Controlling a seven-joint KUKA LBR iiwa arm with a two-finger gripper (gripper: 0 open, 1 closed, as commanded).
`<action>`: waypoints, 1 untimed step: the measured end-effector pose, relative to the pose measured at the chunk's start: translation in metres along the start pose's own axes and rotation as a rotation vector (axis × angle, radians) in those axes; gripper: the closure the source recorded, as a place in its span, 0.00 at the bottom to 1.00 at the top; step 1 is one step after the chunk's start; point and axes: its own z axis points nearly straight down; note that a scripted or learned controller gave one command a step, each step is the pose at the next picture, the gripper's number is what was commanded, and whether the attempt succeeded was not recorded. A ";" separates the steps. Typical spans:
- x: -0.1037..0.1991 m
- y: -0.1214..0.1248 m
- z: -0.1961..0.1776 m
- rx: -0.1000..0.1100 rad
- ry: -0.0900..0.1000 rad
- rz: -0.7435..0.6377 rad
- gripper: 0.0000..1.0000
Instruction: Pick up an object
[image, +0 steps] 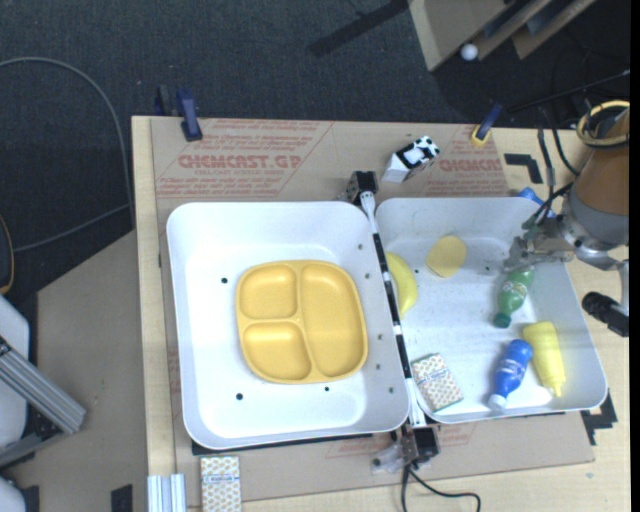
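Overhead, two shallow white plastic bins sit side by side on a brown cardboard-covered bench (300, 150). Left bin (200, 240) carries a yellow three-compartment plastic plate (301, 321), lying flat near the bin's middle. Right bin (470, 215) holds the loose objects: a small yellow round cup-like piece (446, 255) near the back, a curved yellow banana-shaped toy (404, 281) against the bin's left wall, a small patterned cardboard box (437, 381) at the front left corner, a blue plastic bottle with a white cap (510, 370) lying at a slant near the front, a yellow plastic squeeze bottle (547, 355) just beside it on the right, and a green translucent bottle (512, 298) towards the right side of the bin. From the right edge the grey arm with its orange band (600, 185) reaches over the right bin, and its metal two-finger gripper (527, 256) hangs directly over the upper end of the green bottle, apparently touching it. Whether the pincer is apart, together or clamped on that bottle cannot be told, since the metal parts blur into the bottle top. Behind the bins, a small black-and-white object (412, 157) rests on the cardboard.
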 end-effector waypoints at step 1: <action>0.002 0.000 0.001 0.002 0.004 -0.002 0.00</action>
